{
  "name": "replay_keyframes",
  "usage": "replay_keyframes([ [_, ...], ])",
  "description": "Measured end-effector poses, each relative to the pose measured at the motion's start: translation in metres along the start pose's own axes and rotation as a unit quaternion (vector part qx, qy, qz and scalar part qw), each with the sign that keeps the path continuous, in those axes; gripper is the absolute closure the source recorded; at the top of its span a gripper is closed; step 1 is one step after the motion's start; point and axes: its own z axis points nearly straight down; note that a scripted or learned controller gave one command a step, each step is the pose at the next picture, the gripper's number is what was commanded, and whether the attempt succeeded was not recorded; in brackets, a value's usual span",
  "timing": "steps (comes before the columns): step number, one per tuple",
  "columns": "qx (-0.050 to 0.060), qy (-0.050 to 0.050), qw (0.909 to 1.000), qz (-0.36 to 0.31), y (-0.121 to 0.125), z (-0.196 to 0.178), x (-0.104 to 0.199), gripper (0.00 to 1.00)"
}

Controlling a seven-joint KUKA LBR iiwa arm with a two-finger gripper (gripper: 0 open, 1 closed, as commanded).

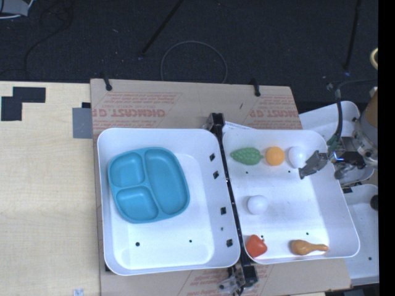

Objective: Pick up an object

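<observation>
white plastic on both sides: two bins on a cardboard sheet [185,103] that lies over the wooden bench [43,196]. in the left bin [157,258] i see a blue plate [148,184] with three compartments, lying toward the bin's far left part. the right bin [336,227] holds the loose pieces. along its far wall sit a green leafy piece [246,156], an orange ball [274,156] just beside it, and a white ball [297,156] next to that, the three in a row. a second white ball [257,204] sits near the bin's middle, apart from the rest. at the near edge lie a red pepper [256,246] in the left corner and a tan drumstick [307,247] further right.

the gripper [325,164] comes in over the right bin's right rim, close beside the far white ball. one dark finger [311,164] points toward that ball, and i can't tell whether it touches. i see nothing between the fingers, and from this angle i can't tell how wide they stand.
</observation>
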Motion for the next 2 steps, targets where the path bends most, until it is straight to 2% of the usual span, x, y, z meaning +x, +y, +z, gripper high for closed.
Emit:
replay_keyframes([
  [1, 0.004, 0.001, 1.0, 0.0, 0.005, 0.063, 0.002, 0.0],
  [2, 0.003, 0.002, 1.0, 0.0, 0.008, 0.122, 0.011, 0.0],
])
